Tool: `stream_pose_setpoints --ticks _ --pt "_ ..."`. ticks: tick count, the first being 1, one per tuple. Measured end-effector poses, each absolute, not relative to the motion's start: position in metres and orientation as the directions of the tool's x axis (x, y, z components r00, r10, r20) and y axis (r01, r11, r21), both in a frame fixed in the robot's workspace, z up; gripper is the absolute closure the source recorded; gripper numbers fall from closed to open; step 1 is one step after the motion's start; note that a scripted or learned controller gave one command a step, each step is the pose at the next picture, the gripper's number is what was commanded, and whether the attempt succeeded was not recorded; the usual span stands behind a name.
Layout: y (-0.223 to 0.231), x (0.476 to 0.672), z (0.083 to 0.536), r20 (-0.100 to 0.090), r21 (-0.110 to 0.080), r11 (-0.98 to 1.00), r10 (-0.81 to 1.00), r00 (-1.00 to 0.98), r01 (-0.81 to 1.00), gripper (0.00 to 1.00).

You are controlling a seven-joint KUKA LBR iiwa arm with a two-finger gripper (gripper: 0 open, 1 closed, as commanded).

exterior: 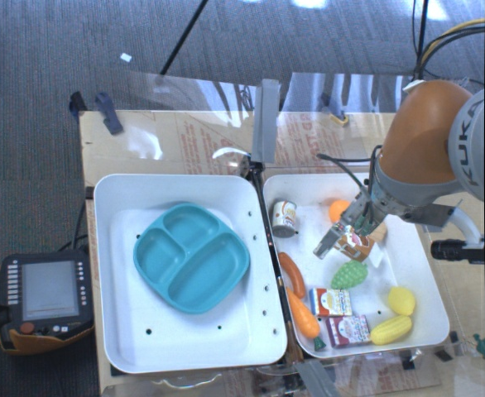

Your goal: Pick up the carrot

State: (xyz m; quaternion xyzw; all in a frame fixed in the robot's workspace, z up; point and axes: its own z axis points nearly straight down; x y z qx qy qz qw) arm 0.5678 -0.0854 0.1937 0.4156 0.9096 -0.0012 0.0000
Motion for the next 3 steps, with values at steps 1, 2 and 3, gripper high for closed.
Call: stream_pose_setpoints --ticks 1,2,3 --pt "-0.135 0.592 0.116 -0.005 0.007 0.579 0.815 -0.579 0.815 0.00" --pt "-0.166 0.623 0.089 -0.002 0.002 0.439 0.899 -0.439 0.899 0.00" --pt "-0.105 0.646 0.131 0.000 0.004 0.361 0.933 -0.361 0.933 0.00"
